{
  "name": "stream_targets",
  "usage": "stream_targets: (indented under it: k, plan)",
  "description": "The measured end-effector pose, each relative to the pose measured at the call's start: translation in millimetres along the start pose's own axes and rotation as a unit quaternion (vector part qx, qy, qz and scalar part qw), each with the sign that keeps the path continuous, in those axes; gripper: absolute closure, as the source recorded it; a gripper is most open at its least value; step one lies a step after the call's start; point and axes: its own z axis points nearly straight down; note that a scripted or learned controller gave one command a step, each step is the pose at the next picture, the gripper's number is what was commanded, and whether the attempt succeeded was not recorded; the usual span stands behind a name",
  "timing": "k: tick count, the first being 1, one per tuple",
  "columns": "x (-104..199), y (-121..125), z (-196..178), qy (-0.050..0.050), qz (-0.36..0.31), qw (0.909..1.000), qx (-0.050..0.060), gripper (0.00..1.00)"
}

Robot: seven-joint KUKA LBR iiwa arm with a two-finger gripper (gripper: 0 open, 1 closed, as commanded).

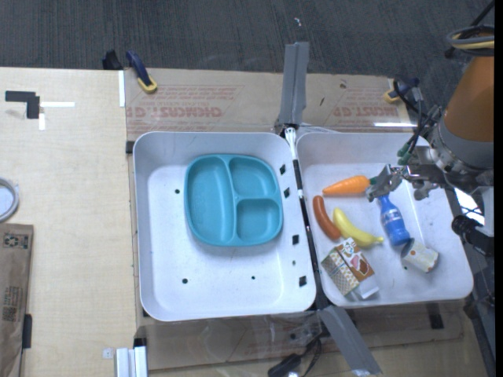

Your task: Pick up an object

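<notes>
The right bin (pixel 448 285) holds an orange carrot (pixel 346 185), a red sausage (pixel 322 215), a yellow banana (pixel 355 228), a blue bottle (pixel 394 221), a small printed box (pixel 349 267) and a white object (pixel 422 258). My gripper (pixel 387 182) reaches in from the right and hangs low over the bin's middle. It sits just above the top end of the blue bottle and right of the carrot's tip. Its tip is dark and small against the bin floor.
The left bin (pixel 161 273) holds a teal divided plate (pixel 234 199). A grey post (pixel 295 85) rises between the bins at the back. Cables and the arm's orange band (pixel 473 100) crowd the right edge. A tape roll (pixel 6 201) lies at the far left.
</notes>
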Motion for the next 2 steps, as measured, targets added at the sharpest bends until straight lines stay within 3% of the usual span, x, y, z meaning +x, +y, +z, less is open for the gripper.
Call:
stream_targets:
  k: [1,2]
  plan:
    - [-59.8,19.5,151.5,0.000,0.012,0.9999,-0.002,0.00]
    - [-60.5,19.2,143.0,0.000,0.014,0.9999,-0.001,1.00]
